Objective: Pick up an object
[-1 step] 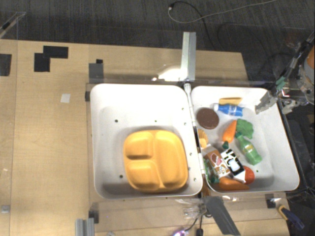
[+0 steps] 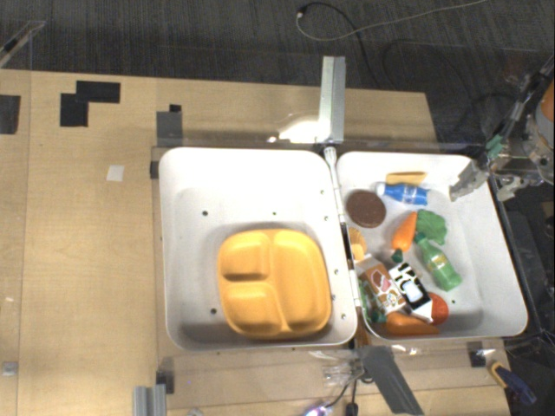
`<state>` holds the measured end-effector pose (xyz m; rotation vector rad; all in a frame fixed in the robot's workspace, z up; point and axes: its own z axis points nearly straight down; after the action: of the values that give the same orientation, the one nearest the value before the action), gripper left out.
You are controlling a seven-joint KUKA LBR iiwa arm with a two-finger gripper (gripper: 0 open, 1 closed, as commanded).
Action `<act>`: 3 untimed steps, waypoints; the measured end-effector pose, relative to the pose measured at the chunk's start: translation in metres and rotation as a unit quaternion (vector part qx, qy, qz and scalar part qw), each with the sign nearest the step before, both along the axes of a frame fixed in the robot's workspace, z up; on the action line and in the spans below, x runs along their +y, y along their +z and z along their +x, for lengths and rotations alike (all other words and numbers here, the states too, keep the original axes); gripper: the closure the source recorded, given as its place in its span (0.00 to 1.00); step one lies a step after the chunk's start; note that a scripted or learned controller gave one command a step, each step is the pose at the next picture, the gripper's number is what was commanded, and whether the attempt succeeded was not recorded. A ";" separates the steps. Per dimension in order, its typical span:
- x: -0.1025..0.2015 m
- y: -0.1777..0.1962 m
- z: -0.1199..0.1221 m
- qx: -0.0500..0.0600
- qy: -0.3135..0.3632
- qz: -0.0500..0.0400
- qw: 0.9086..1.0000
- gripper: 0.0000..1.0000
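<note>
Loads of toys sit piled in your right bin (image 2: 494,258); the gripper (image 2: 464,185) hovers at its far edge, holding nothing, grip unclear. You're pre-grasp: descend toward the blue bottle (image 2: 406,195).

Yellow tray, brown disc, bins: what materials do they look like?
Yellow tray: likely molded plastic, smooth with a soft sheen and rounded compartments. Brown disc: matte, uniform; plastic or rubber, cannot tell which. Bins: white, thin-walled, probably formed plastic with a dull gloss.
</note>
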<state>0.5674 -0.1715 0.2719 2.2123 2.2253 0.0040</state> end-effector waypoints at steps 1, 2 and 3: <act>0.037 -0.095 0.024 0.000 0.066 0.000 0.998 0.00; 0.054 -0.182 0.029 -0.005 0.133 -0.002 0.991 0.00; 0.056 -0.169 0.032 -0.009 0.135 0.000 0.991 1.00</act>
<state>0.5993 -0.1151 0.1025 1.8843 2.4934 0.0227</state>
